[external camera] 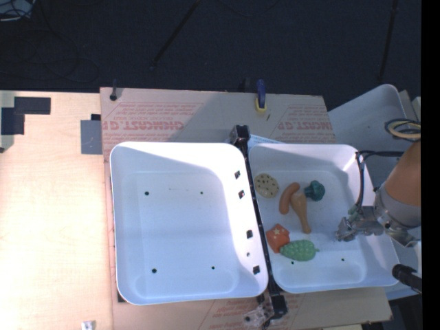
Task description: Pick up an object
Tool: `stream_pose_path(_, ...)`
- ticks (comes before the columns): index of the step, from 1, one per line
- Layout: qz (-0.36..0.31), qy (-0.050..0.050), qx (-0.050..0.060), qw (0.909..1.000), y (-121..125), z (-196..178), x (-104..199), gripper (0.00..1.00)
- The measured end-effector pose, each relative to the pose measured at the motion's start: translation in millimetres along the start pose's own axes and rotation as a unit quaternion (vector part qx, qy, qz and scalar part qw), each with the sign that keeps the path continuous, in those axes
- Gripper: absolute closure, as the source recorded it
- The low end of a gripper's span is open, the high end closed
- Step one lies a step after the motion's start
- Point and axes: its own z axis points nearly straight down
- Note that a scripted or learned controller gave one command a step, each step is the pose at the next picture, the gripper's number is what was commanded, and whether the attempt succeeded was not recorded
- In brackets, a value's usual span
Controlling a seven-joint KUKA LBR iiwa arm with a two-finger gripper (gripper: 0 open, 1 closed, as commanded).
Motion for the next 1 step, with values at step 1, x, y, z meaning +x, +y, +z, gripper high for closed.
stream_pose_path(1,-0.006,-0.003,-0.005,1.0000,-19.0,-162.2,0.4,1.00)
